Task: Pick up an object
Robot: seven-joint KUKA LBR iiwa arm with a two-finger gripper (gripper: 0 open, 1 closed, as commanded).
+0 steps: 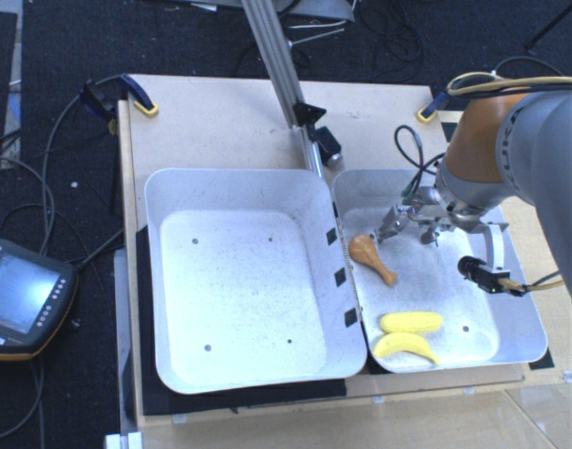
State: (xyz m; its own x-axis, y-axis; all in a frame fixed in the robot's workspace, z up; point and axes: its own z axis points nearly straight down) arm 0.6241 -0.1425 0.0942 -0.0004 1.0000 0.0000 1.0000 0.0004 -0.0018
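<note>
In the right bin (pixel 520 340) lies a brown drumstick-shaped toy (pixel 371 254), close to the bin's left wall. Toward the bin's front edge sit two yellow pieces: a stubby one (pixel 413 323) and a curved banana (pixel 403 346) just in front of it. My gripper (pixel 409 230) hangs over the back half of the right bin, a little right of and behind the drumstick. Its fingers stand open, spread apart with nothing between them. The grey arm with its orange band (pixel 473 138) comes in from the right.
The left bin (pixel 239 279) adjoins the right one along a shared raised rim with black clips (pixel 342 274). A slanted aluminium post (pixel 281 59) rises behind the bins. A cable and black connector (pixel 482 274) dangle from the wrist over the right bin.
</note>
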